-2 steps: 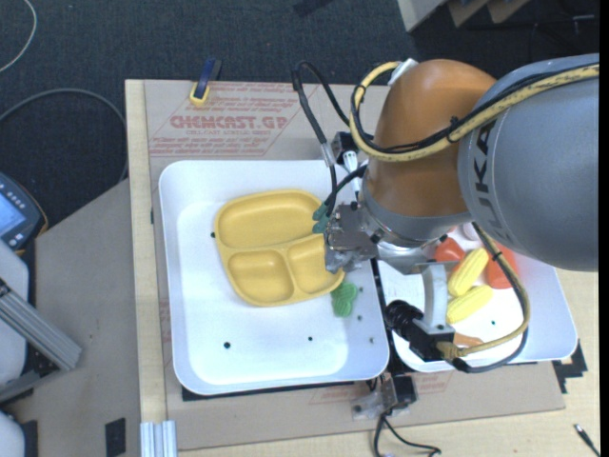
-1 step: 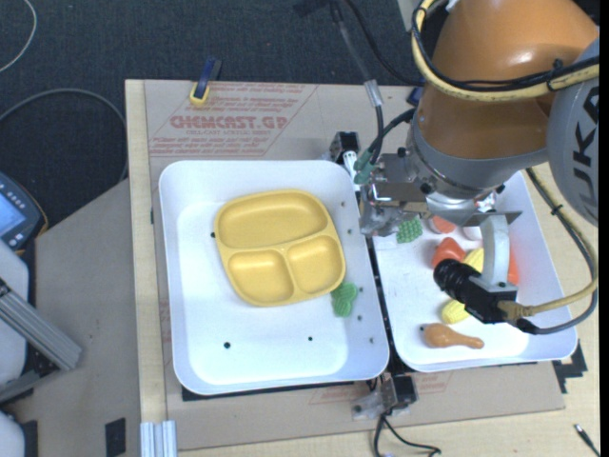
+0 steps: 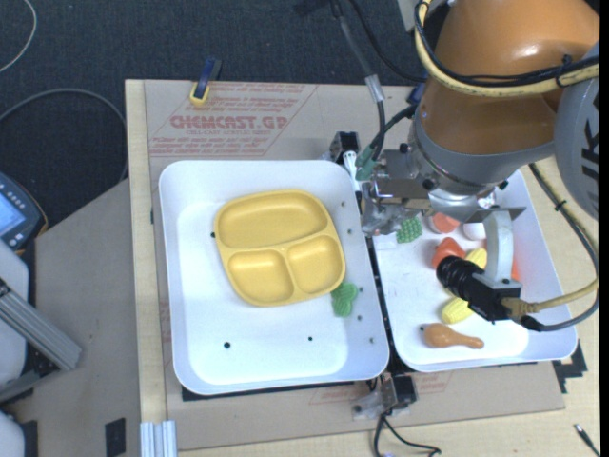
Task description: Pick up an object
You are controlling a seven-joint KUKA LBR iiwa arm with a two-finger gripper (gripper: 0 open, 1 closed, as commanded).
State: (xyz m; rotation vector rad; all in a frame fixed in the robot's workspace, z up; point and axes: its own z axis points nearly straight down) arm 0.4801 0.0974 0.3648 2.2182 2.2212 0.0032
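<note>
My gripper (image 3: 379,212) hangs low over the upper left corner of the right bin (image 3: 542,255), close to the wall shared with the left bin. A small green studded toy (image 3: 409,228) lies just right of it, touching or nearly so; nothing shows between the gripper's parts. Further right in that bin are an orange carrot-like piece (image 3: 447,250), a white and red piece (image 3: 457,225) half hidden under the wrist, a yellow corn cob (image 3: 457,307) and a brown drumstick (image 3: 452,336). The arm's big orange and grey body covers the bin's upper part.
A yellow three-part plate (image 3: 279,246) lies in the left bin (image 3: 190,284), with a green broccoli toy (image 3: 344,298) at its lower right. Cardboard (image 3: 238,112) lies under both bins. Cables (image 3: 381,122) hang near the gripper.
</note>
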